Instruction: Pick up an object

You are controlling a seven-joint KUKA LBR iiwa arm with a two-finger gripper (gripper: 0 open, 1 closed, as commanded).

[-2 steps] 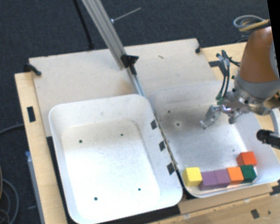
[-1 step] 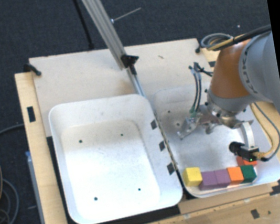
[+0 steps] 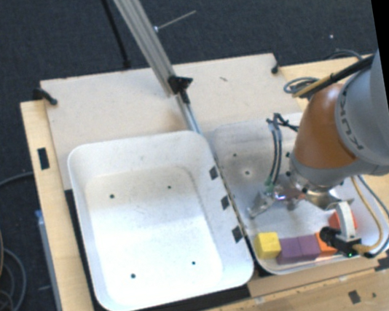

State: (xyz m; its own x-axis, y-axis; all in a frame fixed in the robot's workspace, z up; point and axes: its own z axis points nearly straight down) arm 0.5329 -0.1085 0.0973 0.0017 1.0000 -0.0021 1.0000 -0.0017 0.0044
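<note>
Over the right bin (image 3: 235, 153), the arm (image 3: 339, 134) hides much of the floor; whether its gripper (image 3: 284, 195) is clenched or released I cannot tell. Yellow block (image 3: 268, 243), purple block (image 3: 298, 247) and a partly hidden orange piece (image 3: 330, 240) lie along the near wall.

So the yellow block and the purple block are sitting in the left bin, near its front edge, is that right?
Not quite. The yellow block and the purple block lie in the right bin, not the left, near its front edge. The camera view shows this.
</note>
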